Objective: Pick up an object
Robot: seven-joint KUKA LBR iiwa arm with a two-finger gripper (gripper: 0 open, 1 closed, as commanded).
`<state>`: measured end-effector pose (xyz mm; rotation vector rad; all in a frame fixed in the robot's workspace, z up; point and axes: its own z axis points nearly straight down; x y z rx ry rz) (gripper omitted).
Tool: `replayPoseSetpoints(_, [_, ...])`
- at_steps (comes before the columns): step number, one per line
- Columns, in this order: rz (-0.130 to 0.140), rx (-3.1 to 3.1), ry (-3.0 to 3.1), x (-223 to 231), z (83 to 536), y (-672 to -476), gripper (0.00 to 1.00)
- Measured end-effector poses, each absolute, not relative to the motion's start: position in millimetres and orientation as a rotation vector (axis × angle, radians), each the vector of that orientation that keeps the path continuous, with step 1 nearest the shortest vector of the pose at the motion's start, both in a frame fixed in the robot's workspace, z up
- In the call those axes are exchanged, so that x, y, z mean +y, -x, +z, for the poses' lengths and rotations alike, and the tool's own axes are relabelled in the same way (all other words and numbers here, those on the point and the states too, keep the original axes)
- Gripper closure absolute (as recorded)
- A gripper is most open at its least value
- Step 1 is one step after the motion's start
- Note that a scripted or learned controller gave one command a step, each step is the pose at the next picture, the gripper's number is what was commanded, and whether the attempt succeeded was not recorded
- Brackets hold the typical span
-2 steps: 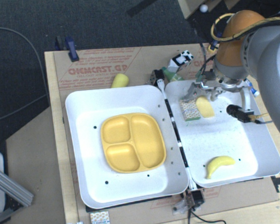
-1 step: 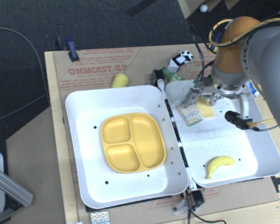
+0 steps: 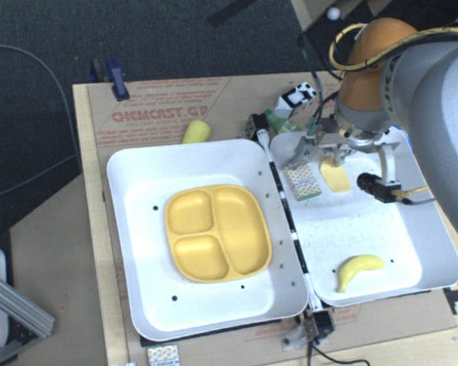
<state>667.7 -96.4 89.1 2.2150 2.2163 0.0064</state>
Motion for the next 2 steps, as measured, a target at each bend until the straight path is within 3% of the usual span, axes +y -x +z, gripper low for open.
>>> replayPoseSetpoints(1, [0.002, 2.218, -2.219, -139.0, 152.7, -649.6, 0.0])
replayPoseSetpoints(2, [0.005, 2.22, -2.217, -125.0, 88.5, -653.3, 0.0])
